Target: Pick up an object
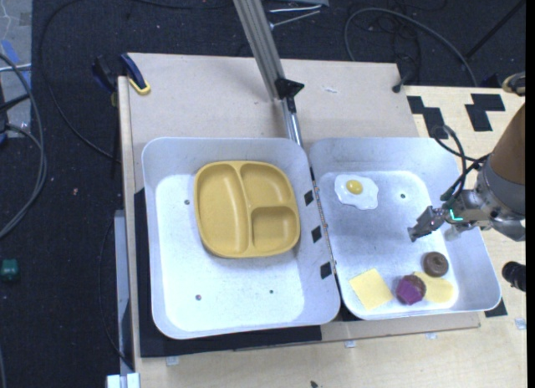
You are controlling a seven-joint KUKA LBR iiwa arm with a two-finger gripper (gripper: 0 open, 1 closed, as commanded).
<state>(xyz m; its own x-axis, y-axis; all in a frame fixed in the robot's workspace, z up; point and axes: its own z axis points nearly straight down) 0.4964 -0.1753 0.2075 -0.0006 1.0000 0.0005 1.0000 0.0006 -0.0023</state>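
Set above the bench (251, 85), fixed, looking down at a slant from the near side. Far enough off to take in 2 white bins, left bin (167, 294) and right bin (468, 290), with dark floor and cables beyond.

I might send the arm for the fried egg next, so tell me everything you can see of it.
The fried egg looks like a flat toy: an uneven white patch with a round yellow yolk near its middle, likely plastic or rubber. It lies flat on the floor of the right bin, in the far left part, close to the divide between the bins. Nothing touches it; the gripper and the other toy foods are well apart from it.
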